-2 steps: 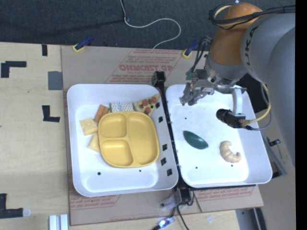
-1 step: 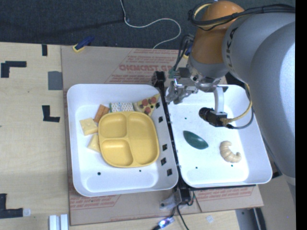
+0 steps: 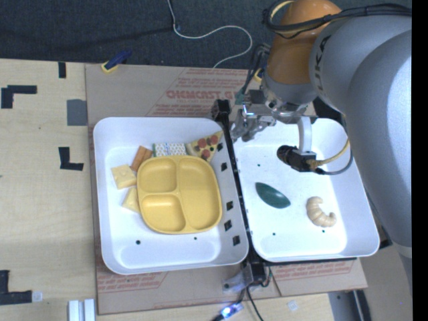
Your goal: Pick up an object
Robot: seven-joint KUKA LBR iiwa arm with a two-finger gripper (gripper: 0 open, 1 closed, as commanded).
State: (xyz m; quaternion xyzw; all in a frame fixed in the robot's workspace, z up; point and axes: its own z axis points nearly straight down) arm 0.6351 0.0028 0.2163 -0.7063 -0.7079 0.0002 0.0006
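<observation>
A pale wooden bench [image 3: 40, 179] has a brown cardboard sheet [image 3: 194, 92] on it. Two white bins sit side by side on the sheet. Past the far edge of the bench is a dark floor with a thin white cable [image 3: 200, 25] on it.

The left bin [image 3: 107, 233] has a big yellow plate [image 3: 179, 194] in the middle. The plate has three parts. A pale cracker [image 3: 124, 176] lies by the bin's left edge, just beside the plate. A small brown piece [image 3: 141, 157] lies a bit farther back. A spotted strip [image 3: 169, 150] lies along the far edge of the plate. A little toy slice [image 3: 206, 146] with dots on it sits in the bin's far right corner.

The right bin [image 3: 354, 246] has a dark green thing [image 3: 273, 195] shaped like a leaf. It lies near the bin's left edge, about halfway down. A pale curved thing [image 3: 321, 211] lies nearer the right edge and closer to the near edge. The two are apart and do not touch.

The big grey arm [image 3: 374, 79] comes in from the right, with its orange band [image 3: 301, 19] up high. The claw [image 3: 246, 127] hangs over the far left corner of the right bin, right by the wall between the bins. I cannot tell if the claw is clenched or let go. I see nothing held in it. It is well apart from the green thing and the pale curved thing.
</observation>
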